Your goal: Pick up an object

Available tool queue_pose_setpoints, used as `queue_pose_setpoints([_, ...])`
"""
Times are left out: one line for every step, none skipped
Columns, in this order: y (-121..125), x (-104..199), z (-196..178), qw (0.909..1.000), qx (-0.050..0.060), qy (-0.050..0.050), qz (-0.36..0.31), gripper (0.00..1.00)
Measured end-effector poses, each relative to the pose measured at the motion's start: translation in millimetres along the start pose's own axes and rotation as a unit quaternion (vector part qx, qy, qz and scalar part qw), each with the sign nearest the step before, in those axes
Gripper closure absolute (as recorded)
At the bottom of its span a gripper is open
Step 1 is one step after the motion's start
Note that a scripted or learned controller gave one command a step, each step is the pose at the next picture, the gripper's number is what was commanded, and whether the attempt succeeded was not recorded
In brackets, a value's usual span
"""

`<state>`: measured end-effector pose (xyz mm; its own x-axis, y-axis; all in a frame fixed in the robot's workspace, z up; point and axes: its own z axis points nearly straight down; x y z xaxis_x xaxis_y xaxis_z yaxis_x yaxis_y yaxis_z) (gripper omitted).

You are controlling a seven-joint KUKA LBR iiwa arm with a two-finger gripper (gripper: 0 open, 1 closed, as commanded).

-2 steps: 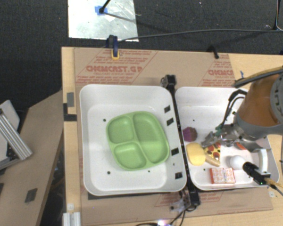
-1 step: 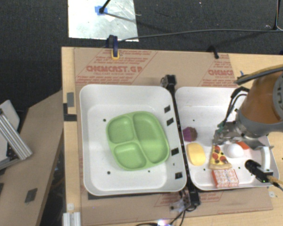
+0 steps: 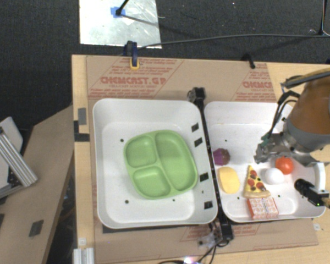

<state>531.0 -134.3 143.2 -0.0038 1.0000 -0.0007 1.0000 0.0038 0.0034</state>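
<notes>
Toys crowd the near end of the right bin (image 3: 236, 114): a purple ball-like piece (image 3: 221, 157) by the divider, a yellow lump (image 3: 229, 180) just nearer, a pizza slice (image 3: 254, 182) touching the yellow lump's right side, a white egg (image 3: 273, 176) against the slice, a red tomato-like ball (image 3: 285, 165) just beyond the egg, and a red-and-white packet (image 3: 262, 206) nearest the front wall. The left bin (image 3: 107, 147) carries a green divided tray (image 3: 160, 163).

The gripper (image 3: 265, 150) hangs over the right bin, just far of the egg and left of the red ball; whether the jaws are wide or narrow I cannot tell, since the wrist body covers them from this slant. Nothing shows between them.

Judging from this, the step in hand is lining up for a descent. The egg and red ball sit closest beneath the tool, but they touch or nearly touch each other and the slice, so a closing grip could nudge a neighbour and roll the round pieces away. A cleaner choice would be to centre over one piece, turn the wrist so the grip closes across its free sides, and come straight down. The purple piece, standing apart, looks the easiest target.
</notes>
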Motion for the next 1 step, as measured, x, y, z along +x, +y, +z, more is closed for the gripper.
queue_pose_setpoints([0.4, 1.6, -43.2, 1.0000, -0.001, 0.000, 0.000, 1.00])
